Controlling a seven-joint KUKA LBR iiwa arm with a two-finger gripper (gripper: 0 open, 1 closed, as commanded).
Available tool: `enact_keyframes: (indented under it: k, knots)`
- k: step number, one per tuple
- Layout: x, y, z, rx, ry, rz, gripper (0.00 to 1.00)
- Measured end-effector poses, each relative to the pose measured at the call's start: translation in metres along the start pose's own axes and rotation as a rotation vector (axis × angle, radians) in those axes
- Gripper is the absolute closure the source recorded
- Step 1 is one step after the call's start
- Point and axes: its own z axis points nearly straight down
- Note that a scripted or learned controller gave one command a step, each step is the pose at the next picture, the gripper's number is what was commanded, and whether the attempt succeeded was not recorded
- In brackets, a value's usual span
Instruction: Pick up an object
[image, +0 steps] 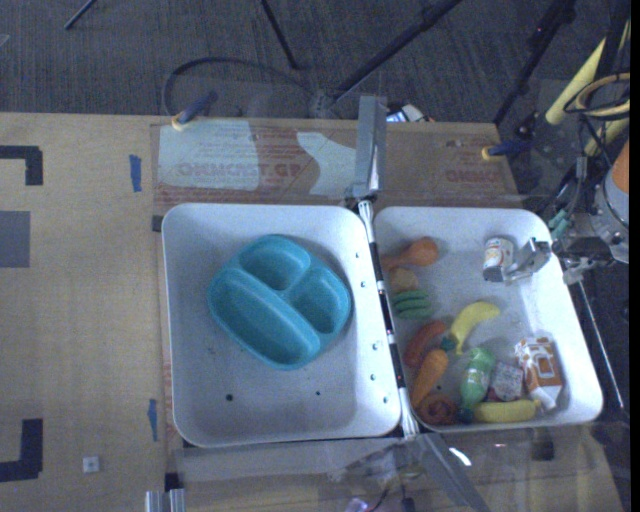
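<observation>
Silver can (496, 257), just beside hand (528, 262)

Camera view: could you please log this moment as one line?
claw over right bin, upper right | beside small can | nothing seen held | blue tray in left bin

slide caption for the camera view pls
Gripper low in the right bin of toy food; blue divided plate in the left bin.

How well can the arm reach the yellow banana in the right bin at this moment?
Probably yes. The banana lies uncovered with bare floor above it, and the gripper hovers close by, up and to the right.
</observation>
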Motion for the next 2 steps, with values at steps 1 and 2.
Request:
enact_keyframes:
  k: [1, 2]
  knots:
    - [0.003, 0.008, 0.115, 0.001, 0.001, 0.196, 0.00]
    - [0.023, -0.026, 0.164, -0.007, 0.001, 0.175, 0.00]
